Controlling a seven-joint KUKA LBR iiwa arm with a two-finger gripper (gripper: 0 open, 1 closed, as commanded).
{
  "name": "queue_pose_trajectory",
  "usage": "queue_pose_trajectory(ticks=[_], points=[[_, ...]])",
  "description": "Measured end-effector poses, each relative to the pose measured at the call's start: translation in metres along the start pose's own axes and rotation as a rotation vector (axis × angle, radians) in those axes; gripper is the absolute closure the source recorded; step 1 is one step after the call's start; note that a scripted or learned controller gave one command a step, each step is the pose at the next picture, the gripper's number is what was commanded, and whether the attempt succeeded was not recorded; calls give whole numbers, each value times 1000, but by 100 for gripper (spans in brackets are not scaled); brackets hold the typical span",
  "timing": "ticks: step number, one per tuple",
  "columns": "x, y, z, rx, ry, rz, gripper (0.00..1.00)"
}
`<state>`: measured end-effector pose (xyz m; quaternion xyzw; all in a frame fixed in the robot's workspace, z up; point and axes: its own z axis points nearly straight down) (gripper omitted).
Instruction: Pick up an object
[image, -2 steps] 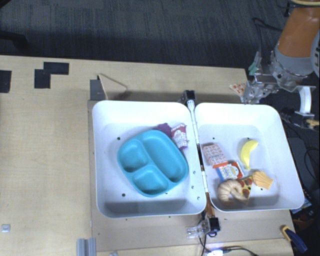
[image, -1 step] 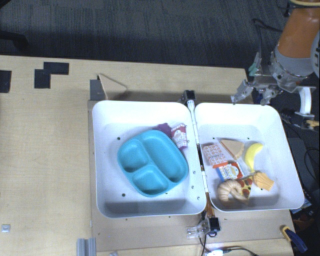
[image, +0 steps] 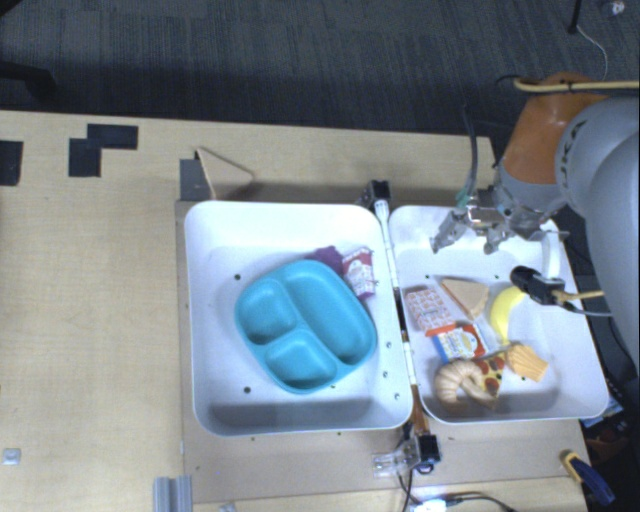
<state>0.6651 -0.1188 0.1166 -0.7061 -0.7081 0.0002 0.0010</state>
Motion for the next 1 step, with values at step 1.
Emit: queue_pose_trajectory(ticks=[1], points=[[-13, -49, 30, -7, -2, 0, 0]])
